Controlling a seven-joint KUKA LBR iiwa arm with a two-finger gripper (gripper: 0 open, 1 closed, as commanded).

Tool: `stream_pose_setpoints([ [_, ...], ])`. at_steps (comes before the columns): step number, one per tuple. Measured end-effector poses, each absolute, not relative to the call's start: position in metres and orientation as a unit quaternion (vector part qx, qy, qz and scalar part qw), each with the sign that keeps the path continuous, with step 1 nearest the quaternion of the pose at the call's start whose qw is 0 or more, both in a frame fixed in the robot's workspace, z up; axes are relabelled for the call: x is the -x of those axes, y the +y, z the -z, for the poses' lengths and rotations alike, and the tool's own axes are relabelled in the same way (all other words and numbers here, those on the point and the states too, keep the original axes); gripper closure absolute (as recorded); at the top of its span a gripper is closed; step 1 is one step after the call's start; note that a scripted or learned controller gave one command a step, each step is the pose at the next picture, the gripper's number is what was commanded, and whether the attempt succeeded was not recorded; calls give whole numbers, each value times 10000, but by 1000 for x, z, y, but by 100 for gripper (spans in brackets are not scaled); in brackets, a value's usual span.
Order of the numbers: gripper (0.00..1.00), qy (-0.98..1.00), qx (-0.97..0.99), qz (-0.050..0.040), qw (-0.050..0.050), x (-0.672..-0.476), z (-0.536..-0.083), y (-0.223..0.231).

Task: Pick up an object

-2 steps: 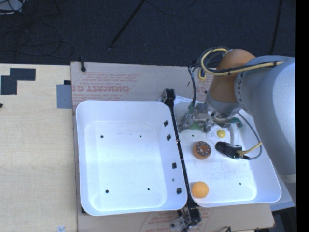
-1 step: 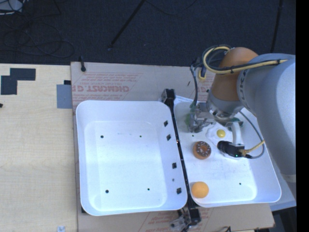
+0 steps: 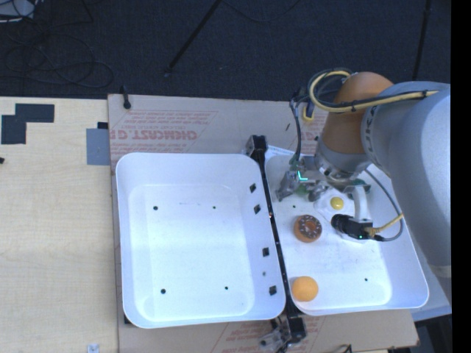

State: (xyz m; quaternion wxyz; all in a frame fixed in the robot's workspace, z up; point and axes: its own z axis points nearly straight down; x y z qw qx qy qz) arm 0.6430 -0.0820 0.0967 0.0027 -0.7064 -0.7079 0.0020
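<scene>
Orange ball (image 3: 305,288) at right bin's (image 3: 397,285) near-left corner: likely light, smooth, rolls, best pinched across its middle; brown disc (image 3: 308,228) mid-bin, small yellow piece (image 3: 337,203) beyond; gripper (image 3: 305,186) above far edge, state indiscernible.

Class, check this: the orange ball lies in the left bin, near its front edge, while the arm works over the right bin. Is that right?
Not quite. The camera view shows the orange ball in the right bin, near its front edge. The arm does work over the right bin.
</scene>
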Motion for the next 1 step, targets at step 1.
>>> stream_pose_setpoints([
  [1, 0, -7079, 7063, -23, 26, -643, -87, -82],
])
